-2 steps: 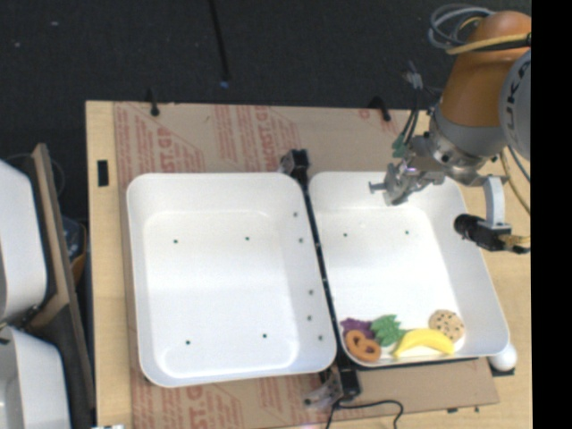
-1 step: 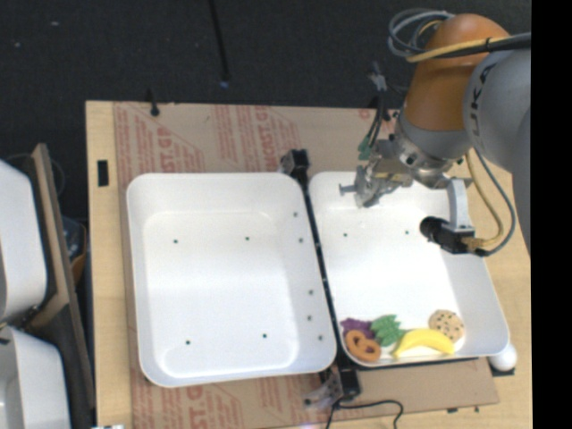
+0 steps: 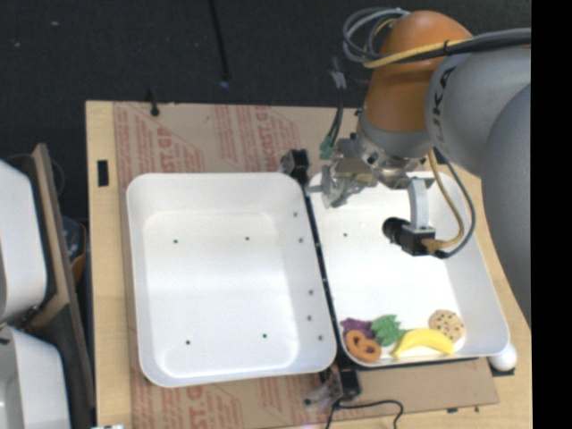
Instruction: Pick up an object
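Bench (image 3: 107,266): pale wood top, largely covered by a sheet of brown cardboard (image 3: 206,141) (red print along its far edge). Two shallow white bins sit on the cardboard, side by side and touching: left bin (image 3: 223,275), right bin (image 3: 393,284). A small white ball (image 3: 504,358) lies by the right bin's near-right corner.

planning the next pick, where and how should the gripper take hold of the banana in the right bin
Grip the banana across its narrow middle, coming straight down from above. It lies flat and lengthwise along the right bin's near wall, so a side approach is blocked there. The cookie and green toy crowd its far side and left end, so I'd close across the midsection, hedging on the tight clearance.
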Robot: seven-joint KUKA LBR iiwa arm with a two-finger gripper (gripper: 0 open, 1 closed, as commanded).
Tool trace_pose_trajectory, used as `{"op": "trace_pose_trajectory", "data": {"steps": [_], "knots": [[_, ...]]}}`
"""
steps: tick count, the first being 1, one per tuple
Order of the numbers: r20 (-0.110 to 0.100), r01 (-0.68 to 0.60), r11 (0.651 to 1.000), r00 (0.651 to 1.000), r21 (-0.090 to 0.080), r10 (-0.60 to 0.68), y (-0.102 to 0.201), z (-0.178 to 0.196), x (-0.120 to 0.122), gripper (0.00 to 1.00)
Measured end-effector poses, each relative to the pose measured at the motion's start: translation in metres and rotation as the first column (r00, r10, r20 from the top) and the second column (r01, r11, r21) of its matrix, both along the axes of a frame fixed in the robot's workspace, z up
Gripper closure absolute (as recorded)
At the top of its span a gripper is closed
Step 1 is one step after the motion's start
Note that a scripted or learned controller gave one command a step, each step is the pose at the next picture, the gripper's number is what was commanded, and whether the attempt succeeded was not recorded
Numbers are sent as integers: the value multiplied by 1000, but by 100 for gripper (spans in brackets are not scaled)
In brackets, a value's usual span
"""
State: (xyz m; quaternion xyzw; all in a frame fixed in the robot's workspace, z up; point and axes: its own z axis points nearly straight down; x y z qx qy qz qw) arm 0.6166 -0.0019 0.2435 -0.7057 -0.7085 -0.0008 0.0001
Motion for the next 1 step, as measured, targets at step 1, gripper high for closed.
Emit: {"op": "trace_pose_trajectory", "data": {"steps": [1], "knots": [[-1, 1, 1000, 1000, -1, -1, 54, -7, 14, 100]]}}
